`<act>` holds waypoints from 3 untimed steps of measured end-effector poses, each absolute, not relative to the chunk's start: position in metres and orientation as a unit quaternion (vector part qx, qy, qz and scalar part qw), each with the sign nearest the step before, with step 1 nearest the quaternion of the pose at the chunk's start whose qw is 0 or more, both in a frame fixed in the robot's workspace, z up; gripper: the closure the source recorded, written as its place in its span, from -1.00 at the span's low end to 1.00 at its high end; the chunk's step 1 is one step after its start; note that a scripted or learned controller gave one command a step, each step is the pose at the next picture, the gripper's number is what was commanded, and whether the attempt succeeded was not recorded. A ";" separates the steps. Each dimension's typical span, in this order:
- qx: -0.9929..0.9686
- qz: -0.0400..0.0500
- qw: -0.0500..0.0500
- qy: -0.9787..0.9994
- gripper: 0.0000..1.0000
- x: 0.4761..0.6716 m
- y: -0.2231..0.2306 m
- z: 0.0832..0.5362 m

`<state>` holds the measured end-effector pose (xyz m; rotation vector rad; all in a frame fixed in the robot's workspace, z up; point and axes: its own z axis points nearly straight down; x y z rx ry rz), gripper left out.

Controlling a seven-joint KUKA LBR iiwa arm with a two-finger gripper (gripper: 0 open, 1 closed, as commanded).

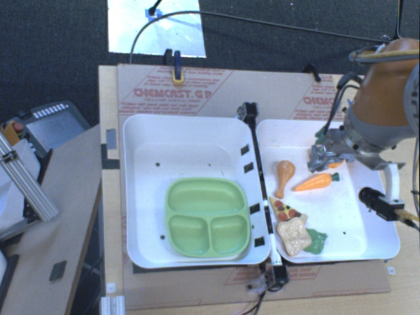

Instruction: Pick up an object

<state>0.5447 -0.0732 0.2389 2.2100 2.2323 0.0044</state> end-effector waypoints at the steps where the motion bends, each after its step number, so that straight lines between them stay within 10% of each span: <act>1: 0.703 0.002 0.000 0.711 1.00 0.549 -0.016 0.246; 3: 0.704 0.001 0.000 0.710 1.00 0.563 0.074 0.230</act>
